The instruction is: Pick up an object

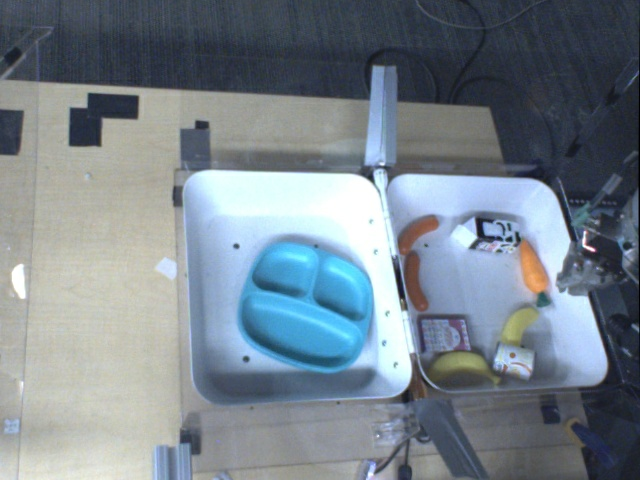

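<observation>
Possibly a grab could be spoiled by crowding, the carrot (533, 268) lying just beside the right bin's (575, 363) wall and near the banana (519, 323); the fingers' (585, 268) state cannot be told.

Robotics lab: wooden bench (90, 268) with black marker patches (102, 116), two white bins (205, 268), loose cables (470, 13) on carpet.

Light wooden bench (100, 298) is carrying two shallow white bins side by side, left bin (205, 298) and right bin (590, 353) touching along a shared middle edge, with black tape marks (100, 116) lying near its far left corner.
</observation>
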{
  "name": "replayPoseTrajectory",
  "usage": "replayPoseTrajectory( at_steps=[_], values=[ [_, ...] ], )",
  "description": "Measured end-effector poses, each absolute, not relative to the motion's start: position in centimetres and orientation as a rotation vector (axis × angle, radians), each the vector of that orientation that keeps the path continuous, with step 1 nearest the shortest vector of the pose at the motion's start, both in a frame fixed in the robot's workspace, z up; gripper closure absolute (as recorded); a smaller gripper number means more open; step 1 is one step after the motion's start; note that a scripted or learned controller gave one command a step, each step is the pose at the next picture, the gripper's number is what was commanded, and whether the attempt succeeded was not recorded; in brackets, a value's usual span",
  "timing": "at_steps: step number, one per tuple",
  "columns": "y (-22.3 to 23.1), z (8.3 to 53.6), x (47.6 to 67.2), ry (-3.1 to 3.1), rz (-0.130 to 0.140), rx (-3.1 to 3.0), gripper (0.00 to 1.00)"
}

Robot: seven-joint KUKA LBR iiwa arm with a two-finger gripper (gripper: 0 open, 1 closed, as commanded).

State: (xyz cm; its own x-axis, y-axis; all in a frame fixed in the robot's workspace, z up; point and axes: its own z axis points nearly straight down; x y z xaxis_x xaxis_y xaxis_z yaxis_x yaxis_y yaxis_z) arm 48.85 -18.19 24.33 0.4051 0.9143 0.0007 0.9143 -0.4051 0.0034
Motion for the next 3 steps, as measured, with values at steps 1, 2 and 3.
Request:
replayPoseTrajectory(
  at_steps=[1,2,3],
  values=[
    [-13.2,31.9,50.7,1.728,0.007,2.619,1.0],
    [-13.1,35.3,51.4,1.478,0.004,2.769,1.0],
    [-18.1,24.0,48.8,1.653,0.003,2.669,1.0]
  ],
)
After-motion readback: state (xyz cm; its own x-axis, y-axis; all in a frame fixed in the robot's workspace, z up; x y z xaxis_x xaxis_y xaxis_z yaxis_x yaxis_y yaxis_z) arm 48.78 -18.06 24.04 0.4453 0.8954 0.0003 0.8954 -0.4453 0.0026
